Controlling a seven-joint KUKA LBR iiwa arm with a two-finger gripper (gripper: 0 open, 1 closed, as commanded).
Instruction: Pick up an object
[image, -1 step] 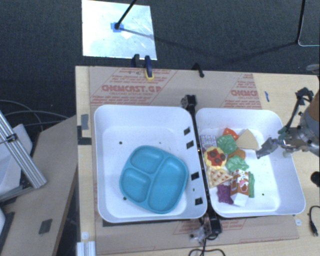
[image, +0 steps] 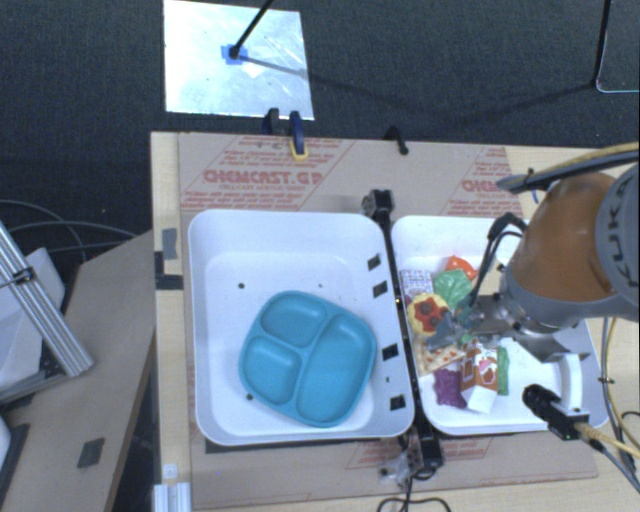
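We see the gripper (image: 462, 325) down in the right bin (image: 520, 425), among the toys (image: 445, 300). We cannot tell how its fingers stand. A blue tray (image: 308, 357) sits in the left bin (image: 270, 240).

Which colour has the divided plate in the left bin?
Light blue plate, seen in the camera view.

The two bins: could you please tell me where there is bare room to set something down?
The left bin has bare floor along its far and left walls, around the blue divided plate. The right bin is crowded: small objects fill its middle under the end effector, leaving a bare strip by its far wall.
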